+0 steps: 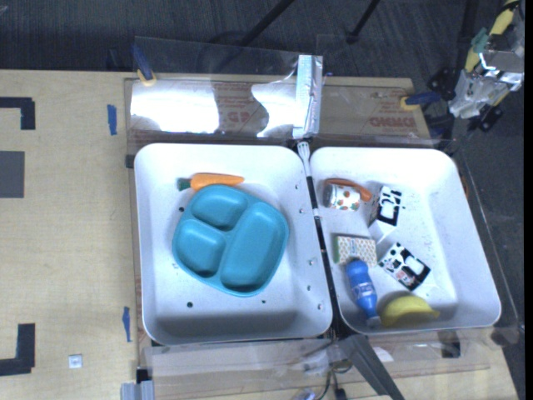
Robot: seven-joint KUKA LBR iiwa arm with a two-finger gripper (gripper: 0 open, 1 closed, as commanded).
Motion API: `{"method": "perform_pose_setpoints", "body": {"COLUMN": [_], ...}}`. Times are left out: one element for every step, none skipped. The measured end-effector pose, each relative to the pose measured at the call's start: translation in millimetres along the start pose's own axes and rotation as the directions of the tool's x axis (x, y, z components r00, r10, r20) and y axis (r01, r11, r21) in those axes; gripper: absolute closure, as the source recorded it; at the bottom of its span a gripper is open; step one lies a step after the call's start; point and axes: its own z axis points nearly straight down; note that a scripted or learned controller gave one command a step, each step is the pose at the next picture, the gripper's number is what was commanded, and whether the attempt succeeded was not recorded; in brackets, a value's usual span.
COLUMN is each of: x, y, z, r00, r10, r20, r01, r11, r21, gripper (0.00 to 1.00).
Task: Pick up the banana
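Pincer point(487, 77) above dark floor point(250, 7), beyond bench point(58, 223)

Yellow banana point(406, 307) at right bin's point(475, 223) near edge, just beside blue bottle point(361, 285).

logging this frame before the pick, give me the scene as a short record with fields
target: banana, yellow, near front edge of right bin
touching target: blue bottle lies just to its left
other right bin items: mug, two black-and-white patterned items, small box
left bin: blue divided plate, carrot behind it
gripper: top right, outside the bins, far from banana
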Motion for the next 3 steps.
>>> {"method": "perform_pose_setpoints", "body": {"x": [4.0,10.9,13.4], "y": [-30.3,3.3,5.1], "z": [81.7,-62.6,-68.1], "r00": [1.0,0.989,0.989], "r10": [0.014,0.149,0.145], "r20": [-0.001,0.0,0.003], "r01": [-0.014,-0.149,-0.145], "r11": [1.0,0.989,0.989], "r21": [0.002,0.001,0.007], "gripper": [1.0,1.0,1.0]}}
